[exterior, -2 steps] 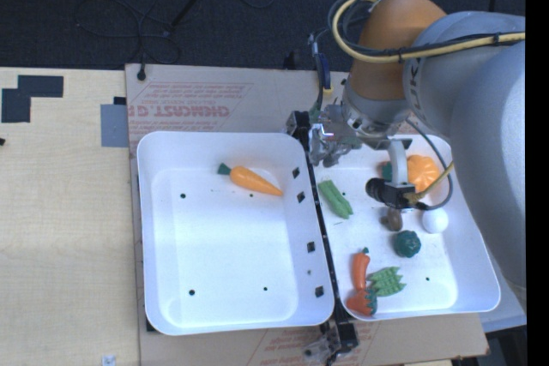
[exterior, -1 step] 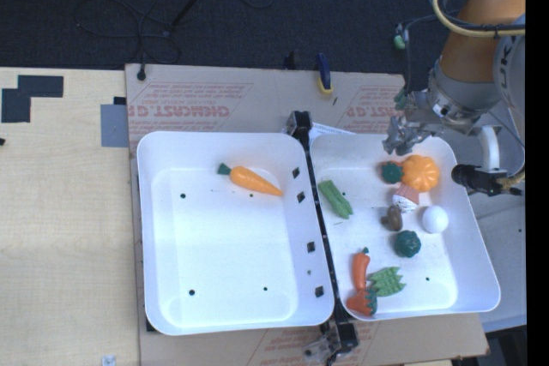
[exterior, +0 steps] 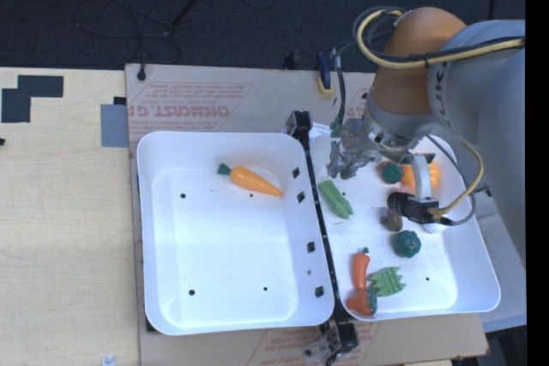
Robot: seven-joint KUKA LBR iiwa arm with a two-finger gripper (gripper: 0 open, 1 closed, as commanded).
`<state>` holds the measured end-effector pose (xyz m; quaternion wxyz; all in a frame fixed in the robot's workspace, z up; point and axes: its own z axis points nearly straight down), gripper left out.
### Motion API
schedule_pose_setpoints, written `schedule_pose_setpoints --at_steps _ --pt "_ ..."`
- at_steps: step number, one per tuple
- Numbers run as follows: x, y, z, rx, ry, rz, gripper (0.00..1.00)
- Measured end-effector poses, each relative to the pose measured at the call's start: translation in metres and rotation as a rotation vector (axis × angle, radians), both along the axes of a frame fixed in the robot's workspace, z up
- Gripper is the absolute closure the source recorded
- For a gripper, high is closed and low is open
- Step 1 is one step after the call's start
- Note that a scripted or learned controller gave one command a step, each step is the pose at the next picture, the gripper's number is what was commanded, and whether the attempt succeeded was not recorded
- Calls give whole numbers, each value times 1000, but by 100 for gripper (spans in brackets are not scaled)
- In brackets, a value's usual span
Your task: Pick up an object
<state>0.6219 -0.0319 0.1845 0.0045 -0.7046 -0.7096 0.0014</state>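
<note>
Two white bins sit side by side on the counter, and the grey arm reaches in from the right over the right bin. Its orange band sits above the wrist, which points down and to the left, so the gripper hangs low over the upper left part of that bin, close to the divider between the bins. The fingers look dark and bunched against the white floor; I cannot tell whether they are open or closed, and nothing can be seen between them. Just below the gripper lies a green pod, slanted. Further right are a small teal lump beside an orange piece, partly behind the arm's cable, then a brown lump and a dark green ball. Near the front lie a red pepper and a green leafy piece. In the left bin a carrot lies alone near the back.
</note>
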Motion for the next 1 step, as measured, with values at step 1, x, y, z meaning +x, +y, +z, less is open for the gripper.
schedule_pose_setpoints --at_steps 1 --pt "23 45 3 -2 -7 -2 100"
